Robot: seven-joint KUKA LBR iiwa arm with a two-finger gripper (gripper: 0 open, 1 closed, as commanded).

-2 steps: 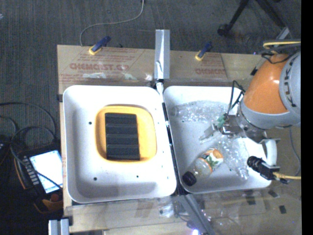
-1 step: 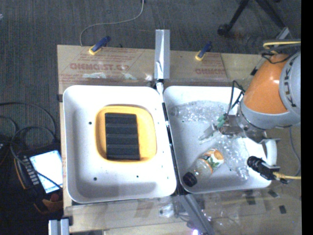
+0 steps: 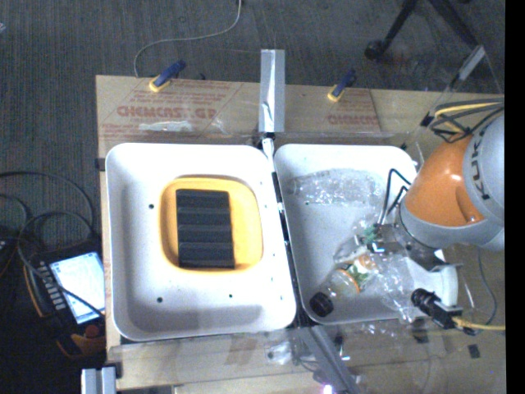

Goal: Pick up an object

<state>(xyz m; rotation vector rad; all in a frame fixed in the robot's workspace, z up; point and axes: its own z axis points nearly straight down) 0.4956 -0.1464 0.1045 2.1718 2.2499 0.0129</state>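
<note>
Left bin (image 3: 131, 220): we see a yellow tray (image 3: 250, 224) with a black block (image 3: 203, 228).
Right bin (image 3: 328, 158): plastic bottle (image 3: 349, 279), crumpled wrap (image 3: 336, 187).
Gripper (image 3: 373, 238): over the bottle; we cannot tell its state.

Arm (image 3: 459, 195) over right bin's (image 3: 328, 158) clutter.

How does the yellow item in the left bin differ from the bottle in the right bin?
The yellow item is opaque, with a black ribbed insert; the bottle is clear plastic with a black cap. The yellow item lies flat and alone in the middle of the left bin; the bottle lies on its side among crumpled clear plastic, near the right bin's front edge. The yellow item looks larger. Both rest on a bin floor, ungripped.
</note>
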